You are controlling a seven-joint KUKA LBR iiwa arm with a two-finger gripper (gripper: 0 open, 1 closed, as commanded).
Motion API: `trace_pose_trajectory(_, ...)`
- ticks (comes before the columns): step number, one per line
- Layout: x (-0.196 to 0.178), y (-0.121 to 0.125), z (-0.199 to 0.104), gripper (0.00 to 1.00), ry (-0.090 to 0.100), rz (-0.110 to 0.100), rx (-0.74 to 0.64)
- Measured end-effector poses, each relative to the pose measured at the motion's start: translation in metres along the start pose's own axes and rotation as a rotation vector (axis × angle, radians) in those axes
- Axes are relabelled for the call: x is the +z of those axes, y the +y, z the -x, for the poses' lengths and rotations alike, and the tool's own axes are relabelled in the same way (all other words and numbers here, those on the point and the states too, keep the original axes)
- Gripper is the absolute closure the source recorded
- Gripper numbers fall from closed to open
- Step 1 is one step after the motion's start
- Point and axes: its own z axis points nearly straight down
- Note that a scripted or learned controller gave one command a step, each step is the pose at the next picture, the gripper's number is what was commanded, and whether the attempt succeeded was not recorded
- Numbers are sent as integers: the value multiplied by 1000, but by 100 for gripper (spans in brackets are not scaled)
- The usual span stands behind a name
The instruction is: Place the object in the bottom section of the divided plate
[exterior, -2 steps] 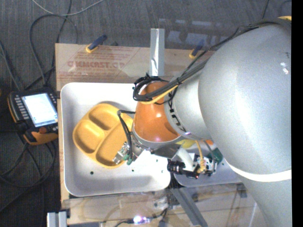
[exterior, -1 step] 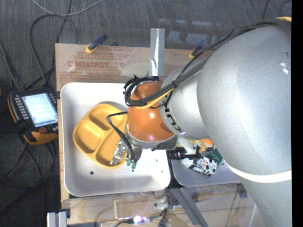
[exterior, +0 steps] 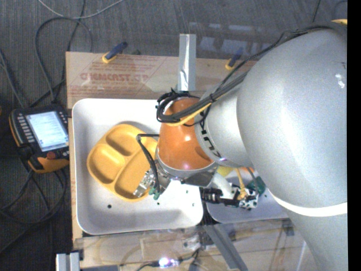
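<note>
Reaching in from the right, the grey arm [exterior: 293, 123] is seen over the left white bin [exterior: 84, 208], its orange band [exterior: 180, 143] above the wrist. The gripper [exterior: 145, 184] is lowered onto the lower edge of the yellow divided plate [exterior: 113, 157]. Jaw state cannot be told. The object itself cannot be made out. A handheld pendant [exterior: 42, 131] lies left of the bench.

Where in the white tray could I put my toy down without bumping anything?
Bare floor lies in the left bin along its near edge below the yellow divided plate, and in its far-left corner above the plate. It's crowded where the claw and arm hang over the plate's right side.
</note>
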Motion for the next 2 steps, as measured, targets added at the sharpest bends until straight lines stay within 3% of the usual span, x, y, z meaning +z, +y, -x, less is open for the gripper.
trace_pose_trajectory(1, 1, 4, -7, 100, 1, -14, 418)
trace_pose_trajectory(2, -55, 43, -45, 100, 8, -44, 418)
